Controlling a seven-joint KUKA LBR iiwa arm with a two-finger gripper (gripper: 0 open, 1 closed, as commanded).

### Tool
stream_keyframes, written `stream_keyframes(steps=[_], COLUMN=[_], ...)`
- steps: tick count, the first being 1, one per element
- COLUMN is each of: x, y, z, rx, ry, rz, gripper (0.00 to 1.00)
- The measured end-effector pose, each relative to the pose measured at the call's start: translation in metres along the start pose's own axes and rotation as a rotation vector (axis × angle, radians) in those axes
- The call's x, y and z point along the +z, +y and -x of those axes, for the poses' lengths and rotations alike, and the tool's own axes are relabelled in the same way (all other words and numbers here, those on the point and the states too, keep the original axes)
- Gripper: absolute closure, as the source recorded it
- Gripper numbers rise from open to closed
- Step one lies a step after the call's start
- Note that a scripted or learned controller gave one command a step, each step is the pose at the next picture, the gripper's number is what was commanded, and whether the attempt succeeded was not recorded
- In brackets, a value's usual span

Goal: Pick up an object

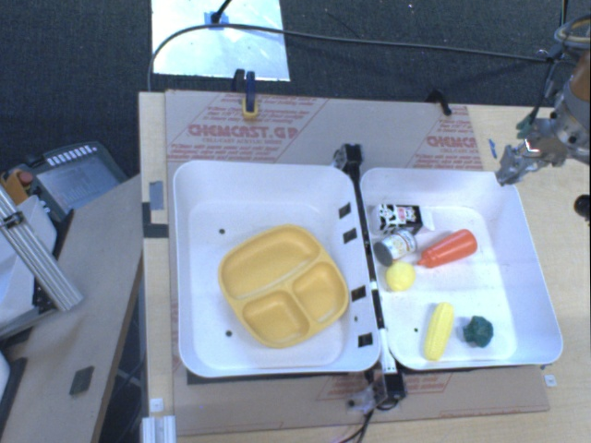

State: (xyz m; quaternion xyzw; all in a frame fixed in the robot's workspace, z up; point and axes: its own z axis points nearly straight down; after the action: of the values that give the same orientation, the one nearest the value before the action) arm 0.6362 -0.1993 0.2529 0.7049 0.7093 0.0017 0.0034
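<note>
Jaws: can't tell open or closed, too small and blurred at the gripper (pixel 511 168), which hangs over the top right corner of the right bin (pixel 526 247), nothing visible between its tips. The arm (pixel 571 109) comes in from the right edge above that bin.

Pickable objects all sit in the right bin. Landmark = carrot (pixel 450 247), orange, lying roughly in the bin's middle, tilted with its thick end up-right. Can (pixel 397 245), small and silver, on its side just left of the carrot, about touching its narrow end. Black and white carton (pixel 400 217), up-left of the carrot, just above the can. Lemon (pixel 400 277), small yellow ball, down-left of the carrot, just below the can. Corn cob (pixel 438 329), yellow, below the carrot, lying nearly upright near the bin's front wall. Broccoli (pixel 477 331), dark green lump, below and slightly right of the carrot, beside the corn but apart from it.

Left bin (pixel 199 247), well left of the carrot, holds a yellow divided tray (pixel 282 284) with three compartments. Both bins rest on a cardboard sheet (pixel 305 127) with red print. Gripper sits up-right of the carrot, well apart, touching none of the objects.
</note>
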Motion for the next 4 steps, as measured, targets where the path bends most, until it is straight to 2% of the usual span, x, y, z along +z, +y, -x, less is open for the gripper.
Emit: stream_keyframes(steps=[1,2,4], x=[-0.005,0.001,0.020], y=[0.001,-0.011,-0.021], z=[-0.060,-0.108,-0.225], rx=[-0.004,-0.002,-0.003], ry=[0.003,0.003,0.004], rz=[-0.004,-0.006,-0.007], gripper=[1.00,1.00,1.00])
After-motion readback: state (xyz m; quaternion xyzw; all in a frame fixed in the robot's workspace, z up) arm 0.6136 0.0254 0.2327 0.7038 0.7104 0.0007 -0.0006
